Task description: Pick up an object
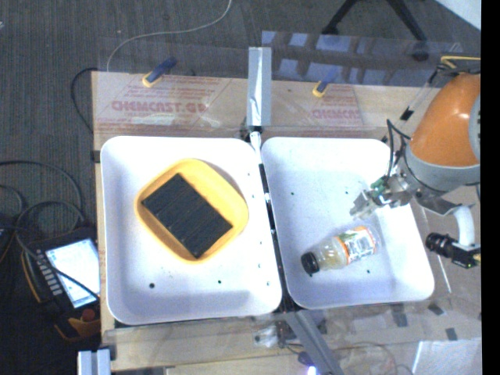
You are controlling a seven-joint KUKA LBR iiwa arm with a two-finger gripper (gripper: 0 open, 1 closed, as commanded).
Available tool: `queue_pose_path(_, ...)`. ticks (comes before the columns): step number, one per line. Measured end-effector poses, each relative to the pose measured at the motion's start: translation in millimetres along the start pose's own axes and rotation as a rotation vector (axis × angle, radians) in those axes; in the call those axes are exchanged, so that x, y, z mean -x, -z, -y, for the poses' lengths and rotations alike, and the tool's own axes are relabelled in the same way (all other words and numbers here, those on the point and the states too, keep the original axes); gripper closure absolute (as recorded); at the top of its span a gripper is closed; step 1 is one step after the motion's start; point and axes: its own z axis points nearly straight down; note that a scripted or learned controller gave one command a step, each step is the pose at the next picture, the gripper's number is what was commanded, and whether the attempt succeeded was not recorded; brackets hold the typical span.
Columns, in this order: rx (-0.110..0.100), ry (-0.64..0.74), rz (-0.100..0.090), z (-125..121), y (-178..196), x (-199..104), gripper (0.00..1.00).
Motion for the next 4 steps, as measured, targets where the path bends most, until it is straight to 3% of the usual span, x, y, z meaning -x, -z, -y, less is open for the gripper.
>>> queue_pose_path(1,0.000,0.000,0.000,0.1,0.0,0.2,0.00)
queue_pose_path(2,0.001,0.034,0.001,14.2,-87.1,28.0,0.00)
queue_pose_path(3,0.019,-0.309,0.001,20.7,-88.9,38.9,0.00)
queue_pose_path(4,-0.003,-0.116,0.000,45.0,-42.0,-39.8,0.00)
